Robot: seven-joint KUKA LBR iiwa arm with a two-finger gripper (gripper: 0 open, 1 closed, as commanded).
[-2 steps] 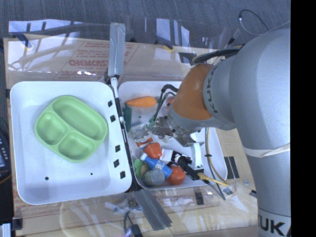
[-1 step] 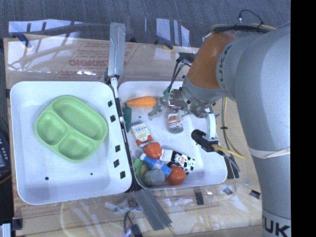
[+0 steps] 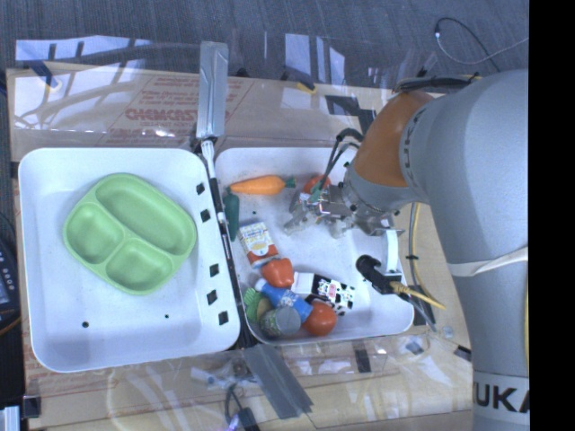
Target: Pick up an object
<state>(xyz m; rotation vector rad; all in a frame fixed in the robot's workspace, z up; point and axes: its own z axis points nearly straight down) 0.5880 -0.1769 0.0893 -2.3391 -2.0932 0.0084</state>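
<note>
My gripper (image 3: 305, 212) hangs low in the right bin (image 3: 269, 164), near its middle, with the grey arm and orange band (image 3: 386, 146) reaching in from the right. A small red object (image 3: 314, 184) sits just behind the gripper, partly hidden by it. An orange carrot (image 3: 258, 186) lies to its left at the bin's back. A small printed carton (image 3: 256, 239) lies in front and to the left. Nothing visible is held.
At the right bin's front lie a red vegetable (image 3: 279, 272), a black-and-white cow toy (image 3: 331, 292), a blue item (image 3: 289, 297), a grey can (image 3: 286, 322) and a red ball (image 3: 321, 320). A green divided plate (image 3: 130, 232) sits in the left bin (image 3: 54, 330).
</note>
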